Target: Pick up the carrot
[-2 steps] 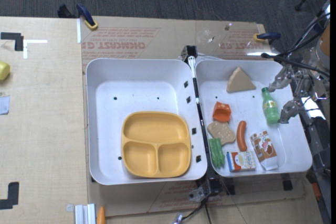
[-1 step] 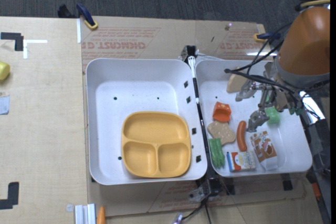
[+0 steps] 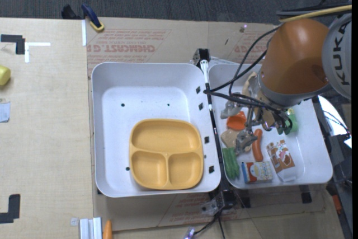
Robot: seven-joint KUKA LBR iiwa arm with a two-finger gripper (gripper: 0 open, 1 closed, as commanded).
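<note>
Two shallow white bins sit side by side on the worktop (image 3: 45,137), and the split between them explains the layout: the left bin (image 3: 106,120) holds a yellow divided plate (image 3: 166,153) toward its 6 o'clock side, presumably as a place to receive things, while the right bin (image 3: 313,173) serves as the supply, crowded with small toy foods. The arm (image 3: 296,59) hangs over the right bin from the 3 o'clock side, its orange band covering much of the bin's upper half, so the end effector (image 3: 246,134) is down among the items near the bin's centre. The carrot (image 3: 257,148), a slim orange-red piece, lies just at the 4 o'clock side of the end effector, close beside it and possibly touching. An orange piece (image 3: 237,121) lies at 11 o'clock of the carrot, a green vegetable (image 3: 230,162) at its 8 o'clock along the bin's left wall, and a printed carton (image 3: 258,172) at 6 o'clock. Whether the end effector is spread or closed cannot be told through the clutter of cables and parts, and nothing shows the carrot gripped. Judging by the tight packing, the neighbours could easily be nudged or caught instead.
</note>
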